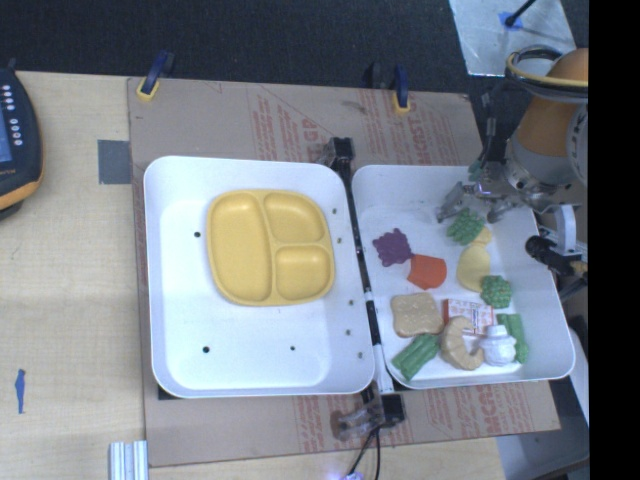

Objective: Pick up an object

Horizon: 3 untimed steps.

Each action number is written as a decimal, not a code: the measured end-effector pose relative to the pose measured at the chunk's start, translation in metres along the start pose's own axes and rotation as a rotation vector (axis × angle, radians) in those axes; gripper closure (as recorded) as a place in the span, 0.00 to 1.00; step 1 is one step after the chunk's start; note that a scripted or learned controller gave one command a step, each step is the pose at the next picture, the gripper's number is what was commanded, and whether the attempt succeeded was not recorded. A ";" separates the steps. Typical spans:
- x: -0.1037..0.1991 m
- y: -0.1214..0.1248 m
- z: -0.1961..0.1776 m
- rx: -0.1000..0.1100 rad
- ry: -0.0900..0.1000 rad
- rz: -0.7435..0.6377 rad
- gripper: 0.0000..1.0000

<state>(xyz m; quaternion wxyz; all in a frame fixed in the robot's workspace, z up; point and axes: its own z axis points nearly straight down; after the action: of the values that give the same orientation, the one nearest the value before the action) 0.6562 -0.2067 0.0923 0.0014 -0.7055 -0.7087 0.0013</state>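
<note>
Item: green toy vegetable (464, 228), upper part of the right bin (545, 368), near the bench's far right corner. Light, hard, bumpy plastic; grip its middle. Your hand (476, 200) hovers there; fingers spread, nothing between them.

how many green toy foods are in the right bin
4, maybe more hidden in the pile: a broccoli-like piece under the gripper near the back, another mid-right, a long pod at the front left, a green stick at the front right.
</note>
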 end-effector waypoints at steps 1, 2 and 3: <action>0.001 0.000 0.000 0.000 0.000 0.000 0.00; -0.005 0.000 0.000 -0.003 -0.002 0.001 0.00; -0.005 0.000 0.000 -0.002 -0.001 0.000 0.00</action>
<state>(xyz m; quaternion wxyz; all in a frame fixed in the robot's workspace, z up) 0.6566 -0.2115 0.0925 0.0000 -0.7054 -0.7088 0.0009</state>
